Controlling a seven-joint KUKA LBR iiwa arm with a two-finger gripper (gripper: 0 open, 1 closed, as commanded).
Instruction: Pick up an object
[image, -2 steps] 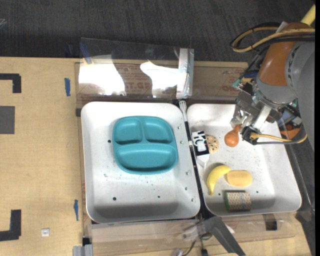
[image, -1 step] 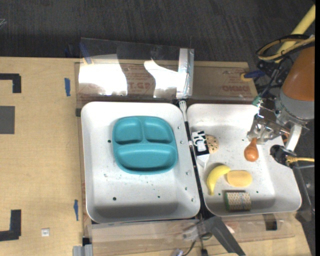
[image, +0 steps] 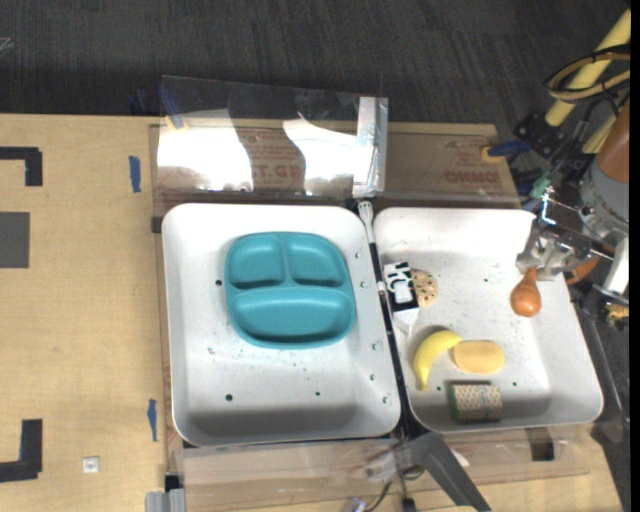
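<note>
Grey arm (image: 612, 195) w/ orange band, silver metal wrist hardware, yellow & black cables — upper right

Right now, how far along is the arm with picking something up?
Partway, it seems. Done: the pincer is over the right bin, with an orange, onion-shaped object hanging just under it, possibly lifted; I can't see the contact. The banana, yellow piece, cookie and sponge-like block lie untouched. Left: a clear lift. The teal divided plate sits in the left bin.

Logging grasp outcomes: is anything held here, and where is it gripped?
The end effector appears to hold an orange pear-shaped object by its narrow top, above the right bin.
</note>
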